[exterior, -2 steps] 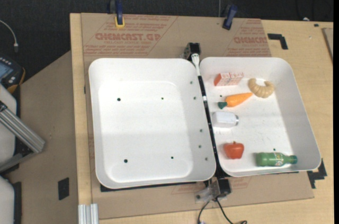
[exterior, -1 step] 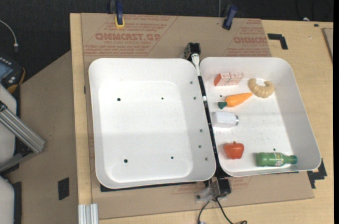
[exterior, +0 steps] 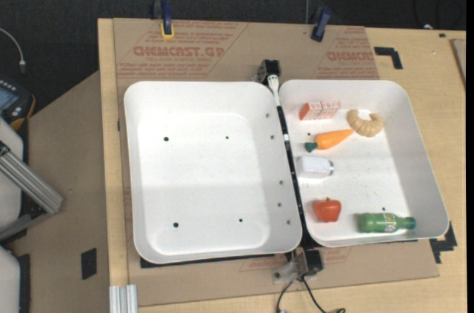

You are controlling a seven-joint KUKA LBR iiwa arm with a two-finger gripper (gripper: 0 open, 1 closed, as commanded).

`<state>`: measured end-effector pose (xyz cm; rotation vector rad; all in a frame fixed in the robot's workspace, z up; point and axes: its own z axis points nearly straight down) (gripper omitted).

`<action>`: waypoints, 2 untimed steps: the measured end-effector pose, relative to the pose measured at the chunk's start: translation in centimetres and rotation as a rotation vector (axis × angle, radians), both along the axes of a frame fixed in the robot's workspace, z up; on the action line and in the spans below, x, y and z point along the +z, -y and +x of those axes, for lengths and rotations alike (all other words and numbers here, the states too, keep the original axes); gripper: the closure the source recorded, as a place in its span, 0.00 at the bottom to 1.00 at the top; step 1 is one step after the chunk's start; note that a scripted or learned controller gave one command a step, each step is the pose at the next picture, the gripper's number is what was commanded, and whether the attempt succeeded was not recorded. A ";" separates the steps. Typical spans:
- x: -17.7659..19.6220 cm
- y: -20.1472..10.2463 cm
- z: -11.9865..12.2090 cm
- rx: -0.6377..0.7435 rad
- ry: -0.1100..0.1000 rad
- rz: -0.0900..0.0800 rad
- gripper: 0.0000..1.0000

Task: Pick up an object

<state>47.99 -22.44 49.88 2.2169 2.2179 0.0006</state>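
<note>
Objects for picking all lie in one place, the white bin on the view's right (exterior: 404, 156), spread across its floor and apart from one another.

The surface (exterior: 222, 45) is a brown board with red lettering printed along its far edge, and two blue clamps (exterior: 164, 12) grip that far edge. On it sit the two shallow white bins, side by side with their inner rims touching along a dark seam. The bin on the view's left (exterior: 141, 156) shows a bare white floor with a few small dark dots.

In the right-hand bin, the green bottle (exterior: 385, 223) lies on its side near the near-right corner, its neck pointing toward the outer wall. The tan croissant (exterior: 366, 123) curls near the far side, with the orange carrot (exterior: 333, 139) just beside it, tilted, its green end toward the seam. A white, pale item (exterior: 314, 167) lies close to the seam, below the carrot; what it is cannot be told. The red pepper (exterior: 327, 210) stands nearer the front, between the pale item and the bottle. The small red and white box (exterior: 320, 109) lies at the far end, near the croissant.
</note>
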 end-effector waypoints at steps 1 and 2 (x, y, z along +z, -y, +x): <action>-0.1 0.0 0.0 0.000 -0.001 0.000 0.00; 1.1 0.0 0.1 0.000 0.004 -0.003 1.00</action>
